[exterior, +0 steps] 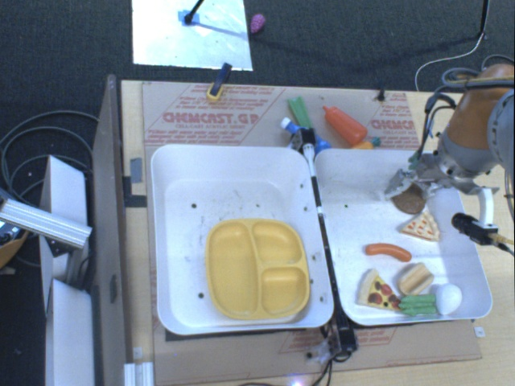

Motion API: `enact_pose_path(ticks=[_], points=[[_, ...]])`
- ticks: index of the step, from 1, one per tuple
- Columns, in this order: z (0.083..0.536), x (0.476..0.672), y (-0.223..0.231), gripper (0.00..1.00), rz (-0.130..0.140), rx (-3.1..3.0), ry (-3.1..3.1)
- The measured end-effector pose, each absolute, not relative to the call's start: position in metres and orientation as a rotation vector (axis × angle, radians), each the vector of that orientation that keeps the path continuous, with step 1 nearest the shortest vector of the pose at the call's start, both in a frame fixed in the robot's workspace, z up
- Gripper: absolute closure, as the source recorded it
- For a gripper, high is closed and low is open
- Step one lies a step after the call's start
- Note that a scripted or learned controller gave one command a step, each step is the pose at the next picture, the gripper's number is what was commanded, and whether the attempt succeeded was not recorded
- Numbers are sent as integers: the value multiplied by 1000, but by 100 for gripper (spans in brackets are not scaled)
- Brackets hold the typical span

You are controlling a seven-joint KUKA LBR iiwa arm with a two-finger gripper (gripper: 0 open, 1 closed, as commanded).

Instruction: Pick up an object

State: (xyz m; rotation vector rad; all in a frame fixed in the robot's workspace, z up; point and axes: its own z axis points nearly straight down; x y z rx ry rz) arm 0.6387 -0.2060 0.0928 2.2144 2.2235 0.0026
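**Gripper low over the brown disc in the right bin**

The grey arm (475, 127) with its orange band comes in from the right side, and its gripper (412, 185) is low in the upper part of the right bin (346, 215). The metal fingers point down and a little to the left, just above a brown round piece (409, 203), which lies on the bin floor. Whether the fingers are spread or pressed together, I cannot tell, and nothing is seen between them.

Just beside the brown piece, lower right, lies a pizza slice (421, 227). Below it there is a red sausage (388, 252). Near the front wall of the bin are a second pizza slice (376, 289), a bread roll (415, 279), a green vegetable (417, 304) and a white egg (448, 298), all close together.

The left bin (185, 191) holds a yellow divided tray (257, 268), lying flat. Behind the bins, on the tabletop (201, 115), lie an orange carrot (344, 125) and a green piece (299, 112).
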Motion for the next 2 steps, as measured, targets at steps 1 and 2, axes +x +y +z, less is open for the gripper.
enact_pose_path(ticks=[1, 2], points=[[105, 640, -206, 100, 7, 2210, 2223], [116, 641, -206, 100, 10, 2205, 2223]])
